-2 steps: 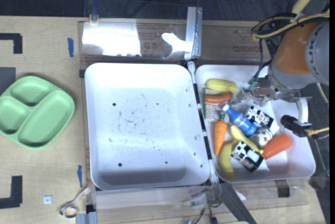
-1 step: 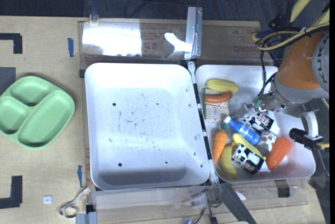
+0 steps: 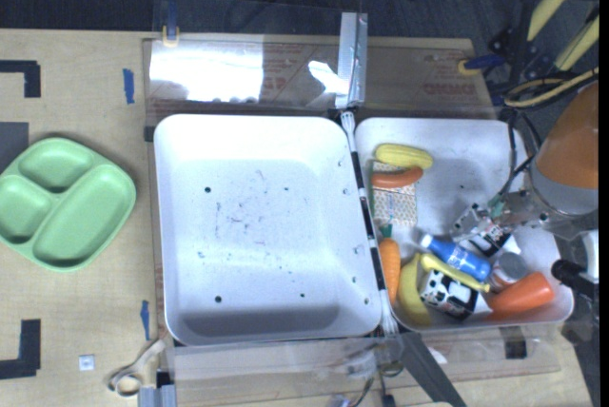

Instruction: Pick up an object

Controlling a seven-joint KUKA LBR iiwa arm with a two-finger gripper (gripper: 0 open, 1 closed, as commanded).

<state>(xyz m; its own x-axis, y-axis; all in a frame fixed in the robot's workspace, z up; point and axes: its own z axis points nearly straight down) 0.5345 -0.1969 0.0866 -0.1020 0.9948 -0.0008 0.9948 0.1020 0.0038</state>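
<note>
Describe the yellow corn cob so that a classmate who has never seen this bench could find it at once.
Start at the two white bins and take the right bin, the one crowded with toys. Look to its far left corner: the yellow corn cob lies there on its side, just above an orange hot dog. Unlike the curved banana at the near edge, it is straight and bumpy.
</note>
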